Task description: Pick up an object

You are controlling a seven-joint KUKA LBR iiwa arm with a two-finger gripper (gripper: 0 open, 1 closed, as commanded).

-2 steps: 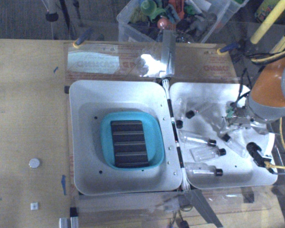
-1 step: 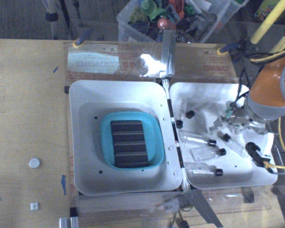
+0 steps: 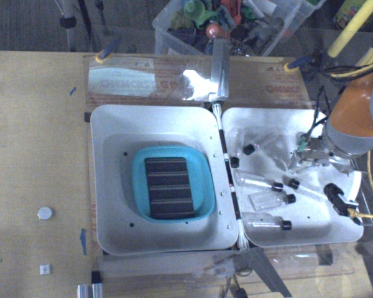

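Altogether there are two bins, both white and shallow, side by side on the desk [image 3: 31, 135]. The left bin [image 3: 105, 166] holds one blue tray [image 3: 140, 172], and one black ribbed insert [image 3: 169, 188] lies inside that tray. The right bin [image 3: 317, 228] holds clear vials [image 3: 264, 223] with black caps [image 3: 286, 225]. Six caps can be counted: two toward the far left of that bin, three clustered around its middle and one by the near wall. The glass bodies are faint against the white, so their exact number is unclear.

The desk is pale tan. On its left part, well apart from the bins, lie one small white disc [image 3: 45, 213] and, nearer, one small white square [image 3: 45, 269]. Two blue tape marks [image 3: 82, 241] sit left of the left bin. A brown board [image 3: 261, 82] with lettering lies along the far side of the bins, and a metal strip [image 3: 220, 67] stands on it in line with the seam between them. Beyond the desk is one clear tub [image 3: 174, 33] of coloured toys.

The arm [image 3: 357, 113] comes in from the right, and the claw [image 3: 306, 153] is over the far right part of the right bin, right of the vials. I cannot tell whether the claw is open or closed, nor whether it touches anything.
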